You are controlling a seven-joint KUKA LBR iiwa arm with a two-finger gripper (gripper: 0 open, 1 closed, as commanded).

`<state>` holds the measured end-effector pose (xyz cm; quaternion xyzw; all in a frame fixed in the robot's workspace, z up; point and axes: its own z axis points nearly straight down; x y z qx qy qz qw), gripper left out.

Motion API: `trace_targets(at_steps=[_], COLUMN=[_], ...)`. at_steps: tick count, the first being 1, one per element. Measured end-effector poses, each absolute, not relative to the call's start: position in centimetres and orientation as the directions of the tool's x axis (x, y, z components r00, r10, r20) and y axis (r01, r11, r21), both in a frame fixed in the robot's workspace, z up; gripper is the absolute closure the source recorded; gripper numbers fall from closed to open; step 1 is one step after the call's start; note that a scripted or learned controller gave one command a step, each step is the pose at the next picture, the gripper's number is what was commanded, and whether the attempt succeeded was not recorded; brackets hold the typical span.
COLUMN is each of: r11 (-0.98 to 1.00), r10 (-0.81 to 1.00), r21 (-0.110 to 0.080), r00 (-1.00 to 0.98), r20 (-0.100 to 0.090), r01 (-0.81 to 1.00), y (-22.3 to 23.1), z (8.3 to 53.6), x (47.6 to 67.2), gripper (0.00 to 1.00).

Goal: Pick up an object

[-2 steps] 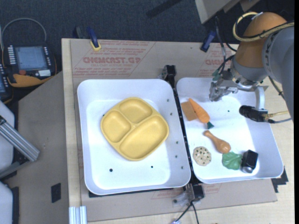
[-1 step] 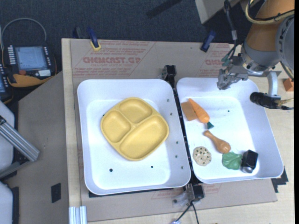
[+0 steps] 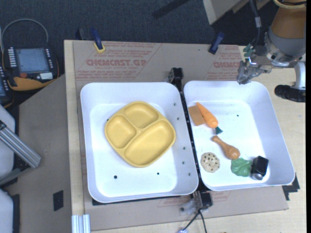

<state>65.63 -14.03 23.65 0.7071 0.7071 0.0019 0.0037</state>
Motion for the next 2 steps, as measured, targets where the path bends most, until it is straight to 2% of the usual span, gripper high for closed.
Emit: trace_targets(at_steps=[1,2], r11=[0.001,0.003], r10=[1.000,1.000], r21=[0.007,-0.003], r00=[-0.001,-0.003], r20=[-0.002,0.001], r01=[1.000,1.000], y=[-14.0,-9.9], z=[29.0,27.2], x=[65.7,64.0], gripper=[1.00,1.00])
